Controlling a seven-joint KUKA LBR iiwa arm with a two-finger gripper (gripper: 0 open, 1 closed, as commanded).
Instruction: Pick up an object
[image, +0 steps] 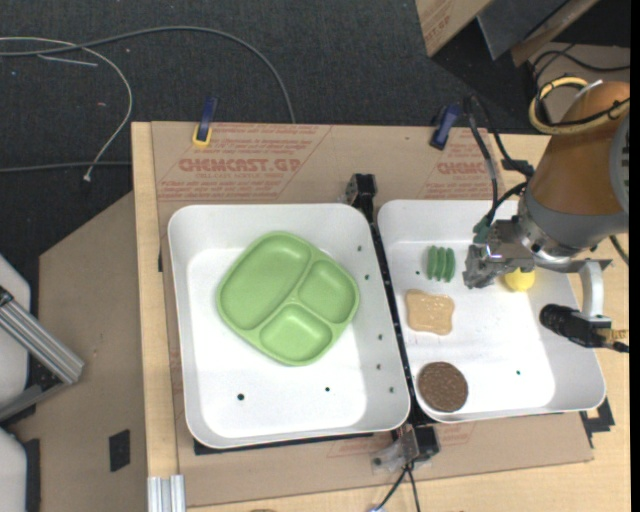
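Nearest the camera in the right bin (560, 395), a round brown patty (442, 385) lies at the front edge, with a tan slice of toast (430, 313) just behind it and a small green bean pod (440, 263) farther back. All are loose, apart and open to a grasp from above. The left bin (190, 300) carries a green divided plate (289, 297), likely a place to sort food. Farther right, the claw (483, 268) hangs low over the right bin just beside the pod, with a yellow object (519, 279) just beside it. Its opening cannot be told, and nothing is seen held.
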